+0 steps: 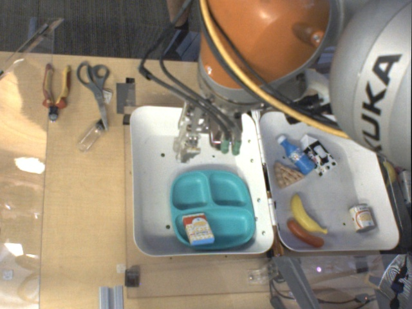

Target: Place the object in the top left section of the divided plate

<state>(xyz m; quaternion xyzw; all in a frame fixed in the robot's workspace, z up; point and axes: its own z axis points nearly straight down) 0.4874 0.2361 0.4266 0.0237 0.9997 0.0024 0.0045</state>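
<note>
A: Starting with the biggest thing, we see the arm [302, 50] leaning in over both bins from the right, its orange band bulking over the top of the left bin [145, 172]. The wrist points straight down.

B: And below it, the gripper [206, 140] hangs over the bin floor just above the far rim of the divided plate [212, 208]. We cannot tell how its jaws stand; the metalwork is too tangled with cables from up here, and we see nothing between them.

A: So which step do we judge this to be?

B: The teal plate has a small carton [198, 229] lying in its large near section, touching the plate's near rim. If that carton is the object, we judge it sits in the wrong compartment, and the top left section shows bare. So we'd call this the approach before a pick.

A: Then the next move calls for coming toward the near side and lowering onto the carton, squarely, since it lies flat against the rim.

B: The right bin [380, 237] holds a banana [306, 214], a sausage [304, 234], a small can [362, 217] and a blue bottle [295, 154], all well apart from the gripper.
</note>
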